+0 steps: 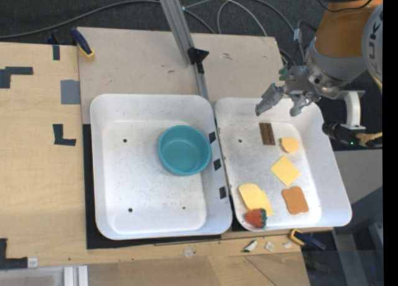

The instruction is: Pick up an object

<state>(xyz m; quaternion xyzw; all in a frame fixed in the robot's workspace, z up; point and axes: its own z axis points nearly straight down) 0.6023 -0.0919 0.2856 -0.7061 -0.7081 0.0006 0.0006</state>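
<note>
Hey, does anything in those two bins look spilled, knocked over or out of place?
Nothing stands out. The blue bowl sits upright in the left bin; the food pieces lie flat and apart in the right bin, except the strawberry touching a yellow piece.

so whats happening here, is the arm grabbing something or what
Nothing is grabbed yet. The claw hangs open over the far edge of the right bin with nothing between its fingers. Below it in that bin lie a brown bar, a few yellow pieces, an orange-brown slab and a red strawberry-like item. The left bin holds a teal bowl.
</note>
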